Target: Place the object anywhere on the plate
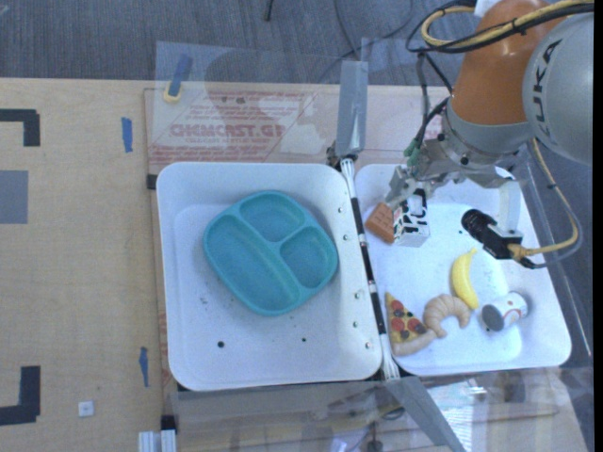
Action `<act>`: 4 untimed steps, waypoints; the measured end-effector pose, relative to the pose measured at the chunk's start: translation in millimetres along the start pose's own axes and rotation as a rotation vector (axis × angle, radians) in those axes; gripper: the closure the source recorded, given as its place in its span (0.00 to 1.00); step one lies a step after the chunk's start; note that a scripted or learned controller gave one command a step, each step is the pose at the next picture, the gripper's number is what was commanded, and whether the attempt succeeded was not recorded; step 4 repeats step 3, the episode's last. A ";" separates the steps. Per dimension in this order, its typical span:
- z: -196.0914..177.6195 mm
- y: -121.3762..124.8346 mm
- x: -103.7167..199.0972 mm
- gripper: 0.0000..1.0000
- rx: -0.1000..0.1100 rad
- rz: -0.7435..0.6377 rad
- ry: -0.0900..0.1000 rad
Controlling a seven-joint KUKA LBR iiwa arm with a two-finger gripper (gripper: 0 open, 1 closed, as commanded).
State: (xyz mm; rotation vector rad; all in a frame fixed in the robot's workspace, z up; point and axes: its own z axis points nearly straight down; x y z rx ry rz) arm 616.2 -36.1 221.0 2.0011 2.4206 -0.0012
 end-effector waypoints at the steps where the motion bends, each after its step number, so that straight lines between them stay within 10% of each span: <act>1: -2.8 66.6 79.6 1.00 -0.002 0.003 0.000; 2: 45.0 31.1 143.8 1.00 0.002 -0.300 0.002; 3: 44.6 31.3 143.3 0.00 0.001 -0.300 0.002; 4: 44.6 31.3 143.3 0.00 0.001 -0.300 0.002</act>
